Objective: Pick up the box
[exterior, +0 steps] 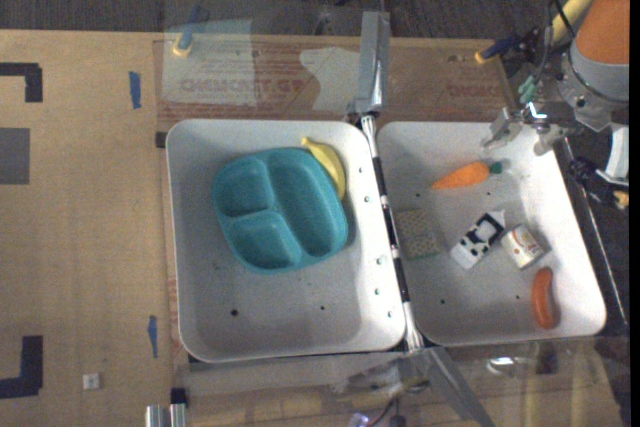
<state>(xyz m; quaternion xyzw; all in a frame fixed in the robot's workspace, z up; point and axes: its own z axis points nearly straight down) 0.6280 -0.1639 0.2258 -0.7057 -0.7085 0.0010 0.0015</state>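
A small black-and-white box [478, 239] lies in the middle of the right bin [590, 315]. My gripper [520, 139] hangs over that bin's far right corner, up and to the right of the box and well apart from it. Its fingers [497, 135] stand open with nothing between them. The grey arm with its orange band [606, 27] comes in from the upper right.
Around the box lie an orange carrot [462, 177], a greenish pad [417, 231], a small white can [523, 246] and a red-orange sausage [543, 298]. The left bin [200, 315] holds a teal divided plate [281, 208] with a banana [330, 163] behind it.
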